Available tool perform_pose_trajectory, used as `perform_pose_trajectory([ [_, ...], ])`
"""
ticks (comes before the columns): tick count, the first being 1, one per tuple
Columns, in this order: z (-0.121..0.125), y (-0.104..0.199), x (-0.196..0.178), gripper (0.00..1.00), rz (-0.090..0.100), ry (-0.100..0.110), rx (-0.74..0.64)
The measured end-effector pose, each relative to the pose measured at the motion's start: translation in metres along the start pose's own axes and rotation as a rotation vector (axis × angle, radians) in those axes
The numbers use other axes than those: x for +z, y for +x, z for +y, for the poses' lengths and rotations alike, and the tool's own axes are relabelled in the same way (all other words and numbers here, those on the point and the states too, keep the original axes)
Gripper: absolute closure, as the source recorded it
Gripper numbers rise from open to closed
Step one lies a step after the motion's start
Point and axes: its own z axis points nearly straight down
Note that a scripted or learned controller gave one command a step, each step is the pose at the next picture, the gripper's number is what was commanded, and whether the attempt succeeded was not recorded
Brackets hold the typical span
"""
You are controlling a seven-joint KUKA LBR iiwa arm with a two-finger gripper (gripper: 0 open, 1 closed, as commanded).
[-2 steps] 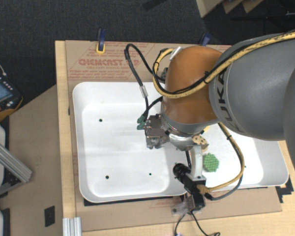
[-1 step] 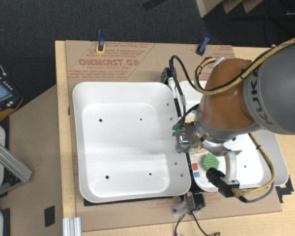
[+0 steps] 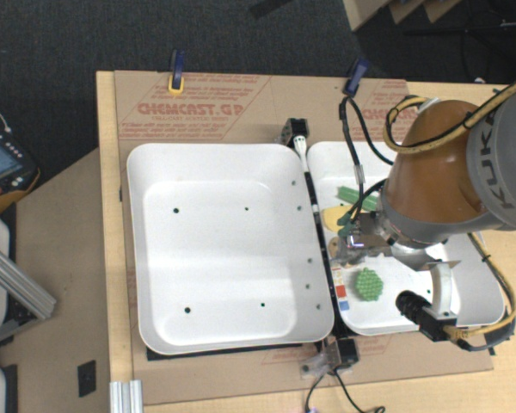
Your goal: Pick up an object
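Observation:
My gripper (image 3: 354, 241) is down inside the right bin (image 3: 387, 318), near that bin's left wall, under the orange band of the arm (image 3: 434, 166). A green bumpy ball (image 3: 367, 284) lies just below the gripper, apart from it. A yellow object (image 3: 332, 218) and a green flat piece (image 3: 351, 195) lie just above the gripper. A small red and blue item (image 3: 341, 293) rests by the bin's left wall. The arm hides much of the right bin.
The left bin (image 3: 155, 231) sits beside the right one, with black clips (image 3: 294, 131) along the shared edge. Cables loop over the arm and along the bench's right side. A black part of the arm (image 3: 421, 314) hangs over the right bin's front.

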Motion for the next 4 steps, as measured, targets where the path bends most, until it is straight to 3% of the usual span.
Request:
perform_pose_trajectory([
  [1, 0.001, 0.004, -0.010, 1.00, 0.002, -0.003, -0.004],
  [2, 0.000, -0.077, 0.001, 1.00, 0.001, -0.001, 0.000],
  [3, 0.044, -0.040, -0.063, 1.00, 0.000, -0.012, -0.011],
  [4, 0.004, -0.002, -0.136, 1.00, 0.003, -0.009, -0.011],
])
